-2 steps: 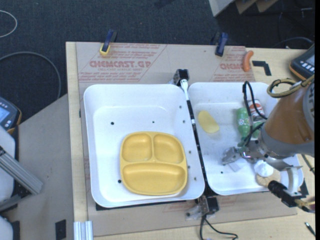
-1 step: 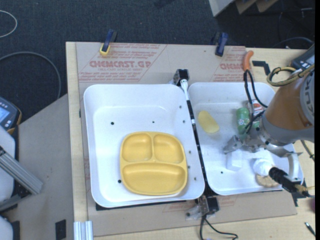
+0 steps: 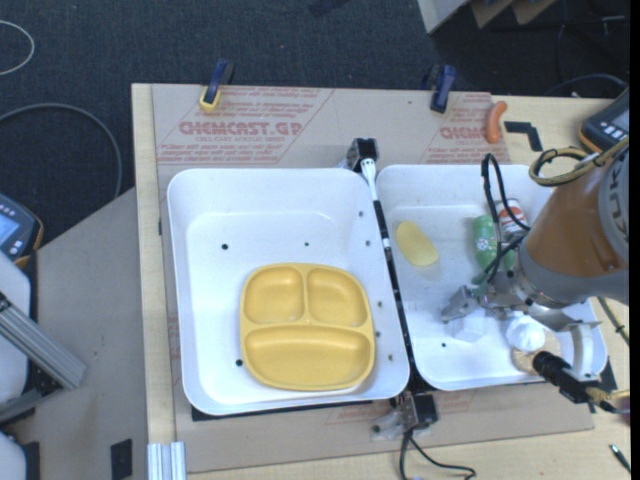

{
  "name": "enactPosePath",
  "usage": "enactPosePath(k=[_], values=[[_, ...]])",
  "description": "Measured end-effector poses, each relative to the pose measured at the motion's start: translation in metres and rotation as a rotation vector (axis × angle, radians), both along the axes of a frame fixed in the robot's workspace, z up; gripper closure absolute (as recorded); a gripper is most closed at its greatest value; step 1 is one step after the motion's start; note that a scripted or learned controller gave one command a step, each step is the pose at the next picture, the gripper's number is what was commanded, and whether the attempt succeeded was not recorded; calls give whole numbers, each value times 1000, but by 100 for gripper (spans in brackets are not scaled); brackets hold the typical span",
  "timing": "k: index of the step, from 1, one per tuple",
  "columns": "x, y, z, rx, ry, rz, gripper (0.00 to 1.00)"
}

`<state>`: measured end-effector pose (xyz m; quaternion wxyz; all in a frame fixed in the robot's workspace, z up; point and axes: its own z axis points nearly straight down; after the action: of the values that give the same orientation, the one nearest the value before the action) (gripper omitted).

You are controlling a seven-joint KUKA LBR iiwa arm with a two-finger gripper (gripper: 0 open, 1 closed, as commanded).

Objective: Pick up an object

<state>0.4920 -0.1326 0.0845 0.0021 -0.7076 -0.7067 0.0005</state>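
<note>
Jaws (image 3: 466, 308) right of yellow object (image 3: 416, 243)

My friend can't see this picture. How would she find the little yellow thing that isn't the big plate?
Look at the right white bin, the one the arm reaches into. Near its upper left corner lies a small pale yellow lump. It is smooth and oval, far smaller than the yellow divided plate in the left bin.

You are looking at red lettering printed on the brown board (image 3: 300, 118) under the bins: behind the left bin (image 3: 200, 208) it is reading roughly "CHEMCAST GP", with a smaller line beneath too fine to make out. Behind the right bin (image 3: 440, 183) a second red print is showing only in part.
</note>
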Motion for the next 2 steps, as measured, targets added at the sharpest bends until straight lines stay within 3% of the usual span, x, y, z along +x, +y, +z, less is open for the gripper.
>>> enactPosePath(k=[1, 2], values=[[3, -14, 0, -4, -5, 0, 0], [3, -13, 10, -5, -7, 1, 100]])
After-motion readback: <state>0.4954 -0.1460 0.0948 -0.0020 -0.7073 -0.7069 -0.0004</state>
